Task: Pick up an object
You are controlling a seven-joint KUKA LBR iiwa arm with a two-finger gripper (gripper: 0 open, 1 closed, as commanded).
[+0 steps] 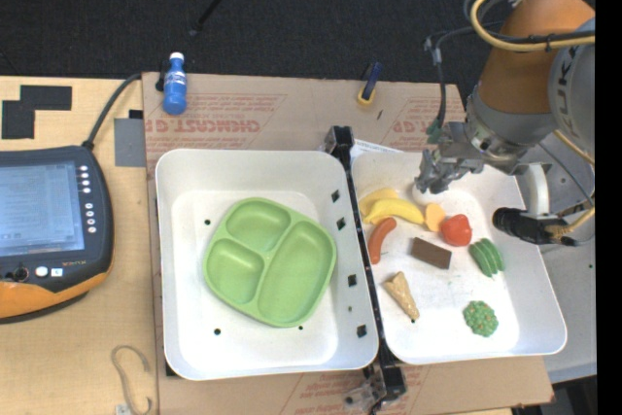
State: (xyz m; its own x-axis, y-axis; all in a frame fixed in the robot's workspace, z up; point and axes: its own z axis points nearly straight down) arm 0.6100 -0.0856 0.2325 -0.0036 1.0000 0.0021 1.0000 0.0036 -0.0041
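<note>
The grey arm with the orange band (533,44) reaches in from the right and ends over the back of the right shallow white bin (544,306). The two-finger gripper (434,178) hangs just behind the pile of toy food. From this angle the fingers merge into one dark grey mass, so it cannot be determined whether they are spread or closed; nothing is visible between them.

Contents of the right bin:
- A yellow plastic banana (391,206) lies nearest the gripper, close to the bin's left wall.
- A red-orange sausage-shaped piece (381,237) lies just in front of the banana.
- A red plastic tomato (456,229) sits beside a small yellow-orange piece (433,216), possibly touching it.
- A dark brown rectangular block (431,253) lies near the centre.
- A tan cone-shaped piece (400,293) lies toward the front.
- A green ridged vegetable (486,257) and a green broccoli floret (479,317) lie to the right.

The left shallow white bin (185,326) holds a light green plastic plate with three compartments (270,259).

Outside the bins, a small blue bottle (175,84) lies on the cardboard sheet (272,112), and a handheld control pendant with a screen (49,219) rests at far left.
</note>
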